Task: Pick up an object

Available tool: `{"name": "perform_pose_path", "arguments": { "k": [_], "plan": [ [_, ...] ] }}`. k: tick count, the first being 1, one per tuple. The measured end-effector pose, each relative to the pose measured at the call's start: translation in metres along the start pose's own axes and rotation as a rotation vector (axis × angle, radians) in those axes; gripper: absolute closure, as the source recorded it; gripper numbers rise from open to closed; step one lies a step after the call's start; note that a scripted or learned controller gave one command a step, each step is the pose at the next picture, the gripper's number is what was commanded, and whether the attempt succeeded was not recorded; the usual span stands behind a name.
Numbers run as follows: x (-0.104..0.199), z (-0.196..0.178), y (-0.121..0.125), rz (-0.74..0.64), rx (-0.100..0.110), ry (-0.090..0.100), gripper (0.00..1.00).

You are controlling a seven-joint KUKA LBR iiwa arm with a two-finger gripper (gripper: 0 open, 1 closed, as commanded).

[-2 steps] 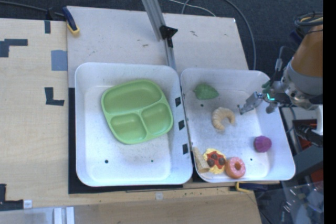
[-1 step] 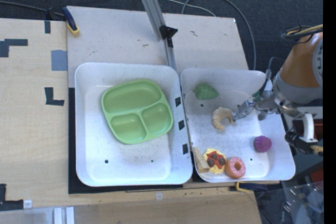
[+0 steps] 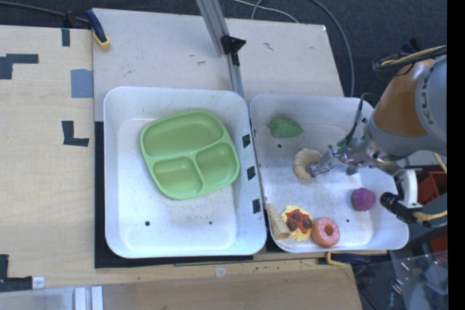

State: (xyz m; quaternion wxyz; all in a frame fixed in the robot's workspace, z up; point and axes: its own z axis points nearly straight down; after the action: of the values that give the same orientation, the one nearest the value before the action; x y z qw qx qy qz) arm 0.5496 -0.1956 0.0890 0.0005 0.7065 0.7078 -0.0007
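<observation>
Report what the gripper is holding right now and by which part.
It cannot be told. The gripper is down in the right bin, its tip at the right edge of the tan curved piece, but the view does not show that piece between its fingers.

green tray (image 3: pixel 190 153), purple ball (image 3: pixel 363 198), pink doughnut (image 3: pixel 325 231), white bins (image 3: pixel 120 178)

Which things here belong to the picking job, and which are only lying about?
For the job: claw, tan pastry, purple ball, green leaf, donut, pizza slice, right bin.
Lying about: green plate, left bin, cable.
</observation>
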Motion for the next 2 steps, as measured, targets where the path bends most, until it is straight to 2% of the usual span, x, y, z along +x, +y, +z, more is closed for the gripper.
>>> {"name": "perform_pose_path", "arguments": {
  "k": [1, 2],
  "plan": [
    [0.001, -0.011, 0.000, -0.002, 0.001, 0.002, 1.00],
    [-0.007, -0.059, 0.006, 0.001, 0.001, 0.001, 1.00]
  ]
}}
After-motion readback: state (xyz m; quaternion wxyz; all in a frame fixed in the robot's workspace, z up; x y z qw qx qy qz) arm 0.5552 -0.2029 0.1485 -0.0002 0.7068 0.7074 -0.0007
